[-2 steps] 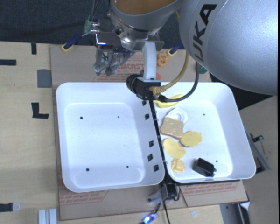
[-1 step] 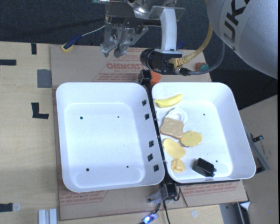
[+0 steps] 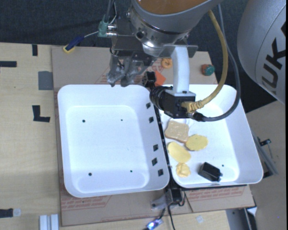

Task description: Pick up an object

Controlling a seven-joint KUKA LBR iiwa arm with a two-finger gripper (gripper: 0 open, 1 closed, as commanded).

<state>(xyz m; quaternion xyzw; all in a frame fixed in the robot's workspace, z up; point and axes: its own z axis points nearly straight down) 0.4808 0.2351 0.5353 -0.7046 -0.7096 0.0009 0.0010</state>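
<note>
The right bin [image 3: 240, 128] holds several small objects near its left wall: a tan bread-like slice [image 3: 176, 131], a yellow round piece [image 3: 197, 142], a yellow lump [image 3: 178, 151], a smaller yellow bit [image 3: 182, 169] and a black block [image 3: 210, 171] at the front. My gripper [image 3: 123, 75] hangs over the far rim of the left bin [image 3: 67, 128], up and to the left of all these objects and apart from them. I see nothing held in it. The wrist housing and a black cable fitting [image 3: 170, 102] cover the far left corner of the right bin.
On the cardboard behind the bins lie an orange ring [image 3: 166, 63] and a teal-and-orange piece [image 3: 208, 70]. A blue-and-yellow item [image 3: 73, 44] sits at the back left. The ridge between the bins [image 3: 156, 143] carries small black clips.
</note>
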